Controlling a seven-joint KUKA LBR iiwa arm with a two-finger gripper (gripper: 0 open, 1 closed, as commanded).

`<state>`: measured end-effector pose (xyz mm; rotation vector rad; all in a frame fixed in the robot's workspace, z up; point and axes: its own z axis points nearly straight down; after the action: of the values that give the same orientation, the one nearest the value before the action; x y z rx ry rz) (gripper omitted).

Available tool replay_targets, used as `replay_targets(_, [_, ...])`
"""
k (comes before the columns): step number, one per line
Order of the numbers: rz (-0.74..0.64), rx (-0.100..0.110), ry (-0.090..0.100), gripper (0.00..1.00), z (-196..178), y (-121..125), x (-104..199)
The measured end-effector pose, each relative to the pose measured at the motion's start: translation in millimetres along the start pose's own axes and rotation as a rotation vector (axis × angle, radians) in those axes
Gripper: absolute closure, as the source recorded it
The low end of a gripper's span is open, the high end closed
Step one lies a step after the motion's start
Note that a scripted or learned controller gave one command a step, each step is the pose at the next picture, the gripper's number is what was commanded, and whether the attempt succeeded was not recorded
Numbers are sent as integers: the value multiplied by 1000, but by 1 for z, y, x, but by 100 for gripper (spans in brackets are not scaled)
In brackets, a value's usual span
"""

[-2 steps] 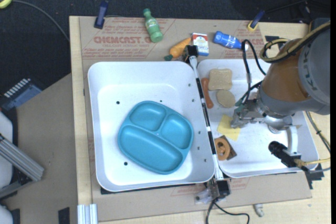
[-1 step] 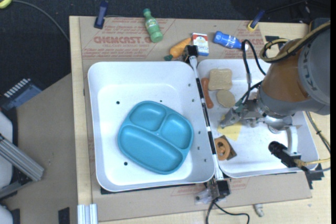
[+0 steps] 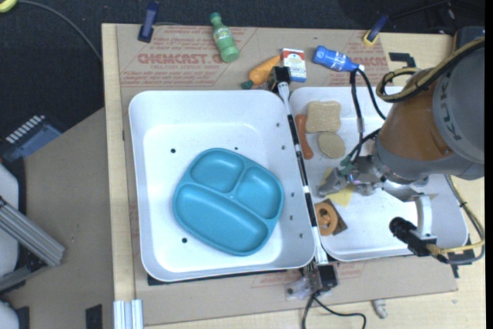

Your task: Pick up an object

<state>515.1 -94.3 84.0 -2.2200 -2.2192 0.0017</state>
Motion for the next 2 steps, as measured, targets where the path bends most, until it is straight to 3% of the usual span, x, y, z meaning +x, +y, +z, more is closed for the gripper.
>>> replay_targets(1, [-2,-5,-2,0,-1,108,-1])
replay_targets(2, [-2,-8,-4,100,-12,109,-1])
